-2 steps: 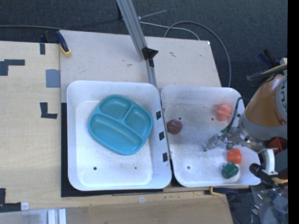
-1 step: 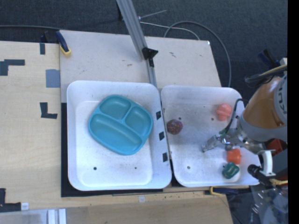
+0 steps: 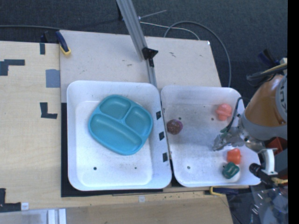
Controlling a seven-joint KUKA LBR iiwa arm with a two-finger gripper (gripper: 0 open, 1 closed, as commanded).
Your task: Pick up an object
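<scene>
Over the right bin (image 3: 196, 94), the gripper (image 3: 220, 143) hangs low with its fingers narrowly parted and nothing between them. An orange object (image 3: 233, 156) lies just right of it, a green object (image 3: 230, 171) beyond that, a pink-orange ball (image 3: 224, 110) above, and a dark red ball (image 3: 174, 126) well left.

Two shallow white bins sit side by side on a wooden bench (image 3: 28, 125). The left bin (image 3: 74, 139) holds a light blue divided plastic plate (image 3: 120, 124). The right bin (image 3: 196, 167) holds a dark red ball (image 3: 174, 126), a pink-orange round object (image 3: 224, 110), a small orange object (image 3: 233, 156) and a green object (image 3: 230, 171). The grey two-finger gripper (image 3: 220, 143) hangs low above the right bin floor, near the orange object.
</scene>
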